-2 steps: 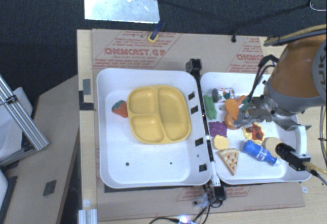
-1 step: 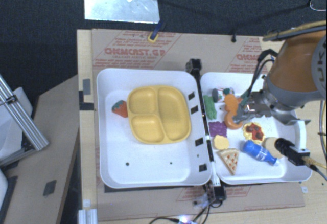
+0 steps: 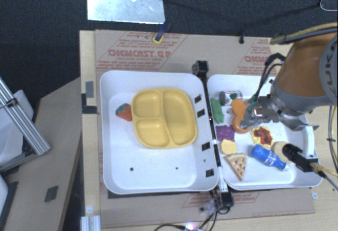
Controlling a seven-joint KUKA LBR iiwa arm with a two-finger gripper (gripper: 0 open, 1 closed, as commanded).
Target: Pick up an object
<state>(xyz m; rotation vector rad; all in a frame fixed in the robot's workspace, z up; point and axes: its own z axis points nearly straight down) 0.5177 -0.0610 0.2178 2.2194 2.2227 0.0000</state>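
While the arm [image 3: 306, 71] hangs over the right bin [image 3: 288, 178], the gripper [image 3: 252, 114] sits low at an orange toy food piece [image 3: 239, 111], in the upper middle of that bin. The gripper is right against the piece's right side, or overlapping it. I can't tell from this angle whether the piece is pinched, and the grip state is unreadable because the wrist body blocks the tips.

Right bin contents:
- A green toy vegetable [image 3: 217, 109] lies along the left wall, just left of the orange piece.
- A small can [image 3: 231, 97] lies on its side at the top, just above the orange piece.
- A purple grape cluster [image 3: 225, 132] sits below the green piece.
- A yellow cheese chunk [image 3: 228, 146] is just below the grapes and touching them, or nearly so.
- A pizza slice [image 3: 237, 164] sits near the bottom wall, point down.
- A round disc with red and yellow topping [image 3: 262, 135] sits below the gripper, to the right of the grapes.
- A blue bottle [image 3: 266, 155] lies on its side, just below the disc.

Left bin [image 3: 111, 135]:
- A yellow three-compartment plate [image 3: 162, 117] sits roughly in the centre, with nothing in it.
- A toy strawberry [image 3: 124, 112] lies just off the plate's left edge, on the bin floor.

Both bins sit side by side on a printed cardboard sheet [image 3: 137, 53] on the desk [image 3: 58, 119].
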